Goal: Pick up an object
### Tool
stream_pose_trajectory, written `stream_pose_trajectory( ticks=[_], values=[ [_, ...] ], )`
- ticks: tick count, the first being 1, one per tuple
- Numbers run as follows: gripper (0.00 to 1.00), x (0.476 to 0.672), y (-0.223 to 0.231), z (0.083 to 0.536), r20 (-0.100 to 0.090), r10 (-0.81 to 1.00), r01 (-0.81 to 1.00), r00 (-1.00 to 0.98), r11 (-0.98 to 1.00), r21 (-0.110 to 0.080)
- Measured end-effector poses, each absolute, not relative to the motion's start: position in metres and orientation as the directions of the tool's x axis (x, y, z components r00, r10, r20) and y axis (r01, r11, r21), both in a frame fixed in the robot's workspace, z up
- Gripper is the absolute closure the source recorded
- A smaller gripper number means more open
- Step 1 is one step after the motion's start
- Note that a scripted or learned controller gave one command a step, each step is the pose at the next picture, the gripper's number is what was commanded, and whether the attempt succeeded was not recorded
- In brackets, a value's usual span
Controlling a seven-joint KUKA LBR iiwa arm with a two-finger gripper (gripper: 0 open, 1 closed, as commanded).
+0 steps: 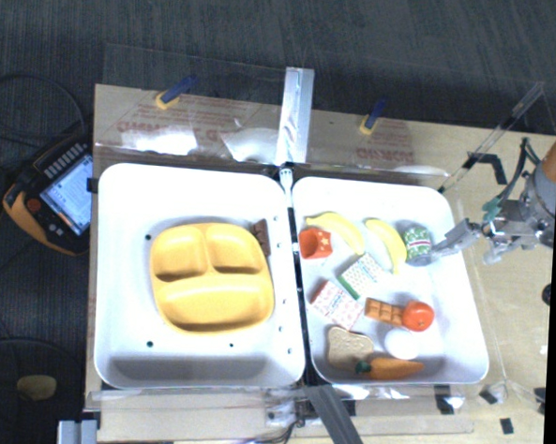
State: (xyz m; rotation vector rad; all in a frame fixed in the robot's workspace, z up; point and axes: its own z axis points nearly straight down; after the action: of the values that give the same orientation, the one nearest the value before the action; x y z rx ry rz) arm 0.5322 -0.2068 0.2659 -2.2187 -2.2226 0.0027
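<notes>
The gripper [424, 253] reaches into the right bin [461, 303] right beside a small green-and-white can [417, 240] near the far edge — can't tell what its grip is doing — amid two bananas [387, 240], one tomato [419, 315] and one carrot [393, 368], while the left bin [116, 253] holds one yellow tray [213, 276].
</notes>
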Motion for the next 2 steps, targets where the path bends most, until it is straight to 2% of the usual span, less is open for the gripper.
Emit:
stream_pose_trajectory(
  ticks=[1, 2],
  values=[
    [0.00, 0.589, -0.222, 0.182, -0.002, 0.995, 0.995, 0.105, -0.105, -0.002],
    [0.00, 0.634, -0.207, 0.095, 0.003, 1.000, 1.000, -0.002, 0.002, 0.002]
  ],
)
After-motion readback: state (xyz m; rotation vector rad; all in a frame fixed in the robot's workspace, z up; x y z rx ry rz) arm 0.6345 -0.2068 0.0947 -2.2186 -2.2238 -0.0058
